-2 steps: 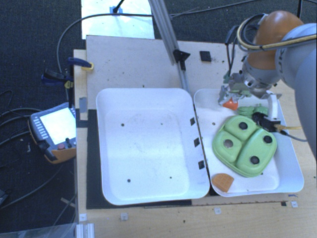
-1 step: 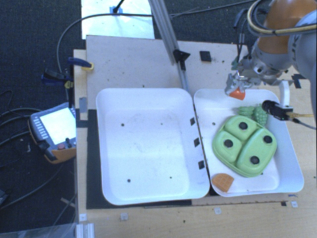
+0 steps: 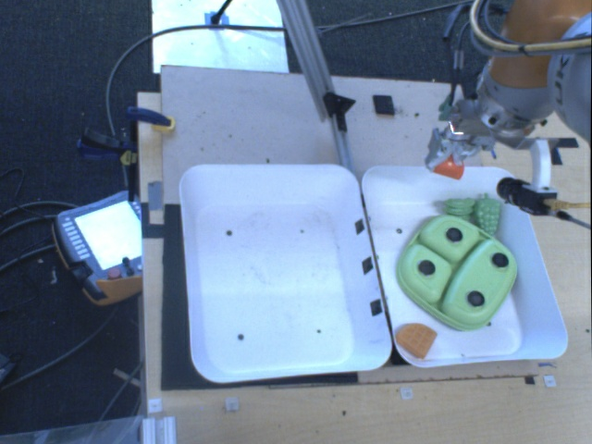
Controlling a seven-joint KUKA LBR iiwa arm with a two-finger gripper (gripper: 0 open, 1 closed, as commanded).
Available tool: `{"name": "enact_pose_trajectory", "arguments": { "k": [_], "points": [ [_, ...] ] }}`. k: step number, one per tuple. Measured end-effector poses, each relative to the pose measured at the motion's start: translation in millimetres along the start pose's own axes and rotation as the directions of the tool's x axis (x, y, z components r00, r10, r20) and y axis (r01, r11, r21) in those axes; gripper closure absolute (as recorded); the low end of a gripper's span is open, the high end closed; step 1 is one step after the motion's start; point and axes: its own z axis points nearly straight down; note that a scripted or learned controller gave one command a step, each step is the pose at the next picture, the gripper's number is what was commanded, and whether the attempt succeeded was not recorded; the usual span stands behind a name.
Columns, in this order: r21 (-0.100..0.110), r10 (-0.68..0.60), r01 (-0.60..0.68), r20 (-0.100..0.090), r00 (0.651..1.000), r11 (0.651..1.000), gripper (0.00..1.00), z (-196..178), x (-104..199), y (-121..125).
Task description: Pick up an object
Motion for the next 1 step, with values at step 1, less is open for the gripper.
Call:
{"name": "enact_pose_trajectory", "arguments": {
  "k": [1],
  "points": [
    [0.003,-0.003,0.003,-0.002,1.000,1.000,1.00,-6.0,48.2,-26.0]
  ]
}}
